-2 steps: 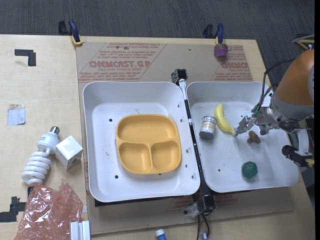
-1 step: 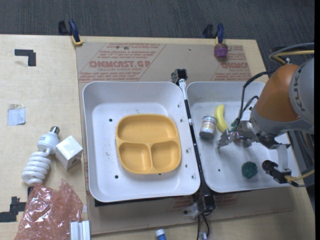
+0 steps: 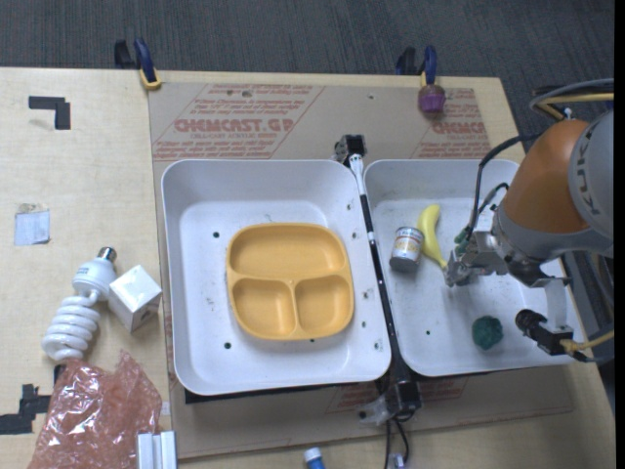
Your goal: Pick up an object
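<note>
Pincer (image 3: 459, 267) is hanging low inside the right bin (image 3: 430, 355), just beside the banana's (image 3: 432, 231) lower end; whether it is touching is unclear. Whether it is apart or together I cannot tell, the wrist is hiding the tips. Nothing is visibly clamped.

Step, as a guess: approaching for a grasp, not lifting yet. Banana is the likely target. It is lying just up and left of the pincer, long axis running near-vertical in the view with a slight curve, upper end pointing away from the pincer toward the bin's far wall.

Next move is likely calling for straddling the banana across its short width, then closing.

Small metal can (image 3: 406, 248) is sitting further left, touching or nearly touching the banana. Dark green ball (image 3: 487, 332) is lying below-right. Yellow divided tray (image 3: 291, 281) is resting in the left bin (image 3: 195, 350), well apart.
</note>
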